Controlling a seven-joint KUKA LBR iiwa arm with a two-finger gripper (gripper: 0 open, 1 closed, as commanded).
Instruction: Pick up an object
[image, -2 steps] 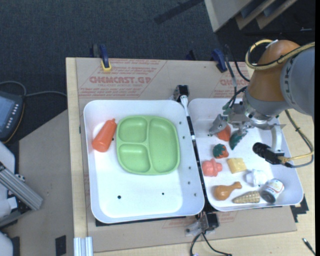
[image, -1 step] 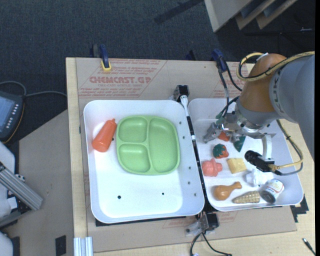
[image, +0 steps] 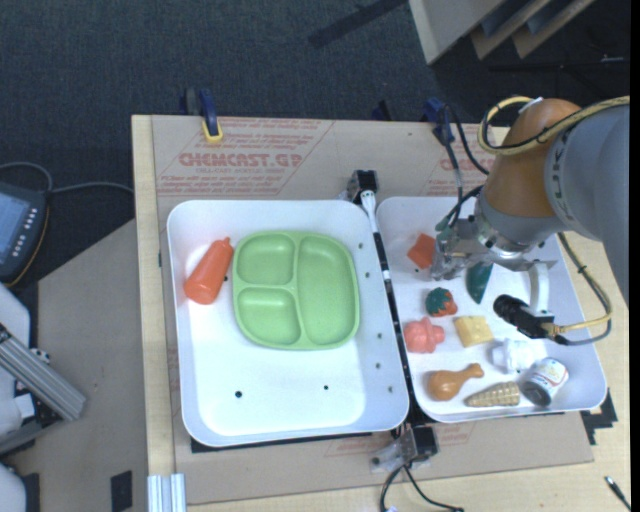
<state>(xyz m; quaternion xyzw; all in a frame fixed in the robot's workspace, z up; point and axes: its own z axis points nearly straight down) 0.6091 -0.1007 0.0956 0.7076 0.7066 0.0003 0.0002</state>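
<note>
The gripper (image: 453, 257) hangs low over the far part of the right bin (image: 585, 385), at the end of the grey arm (image: 600, 170) that comes in from the right with its orange band (image: 528, 160) above the wrist. From here I cannot tell whether it is spread or pressed together, and nothing shows pinched in it.

Just beside it on the left lies a red-orange block (image: 422, 250), close enough that they may be touching. I cannot say for sure. A teal piece (image: 481, 280) sits just to its near right, partly under the wrist.

Nearer in the same bin come a small dark green and red toy (image: 440, 300), then a pink toy (image: 424, 336) by the left wall, with a yellow block (image: 473, 329) just to its right. Along the near side lie a toy drumstick (image: 455, 381), a ridged tan cone (image: 495, 396) and a small can (image: 547, 378) on its side. A white piece (image: 513, 353) sits just beyond the can.

The left bin (image: 270, 415) holds a green divided plate (image: 297, 288) towards its far right. An orange carrot-shaped toy (image: 209, 270) lies tilted just to the plate's left, well apart from the arm.

Both bins rest on a brown board (image: 250, 150) with red lettering.
</note>
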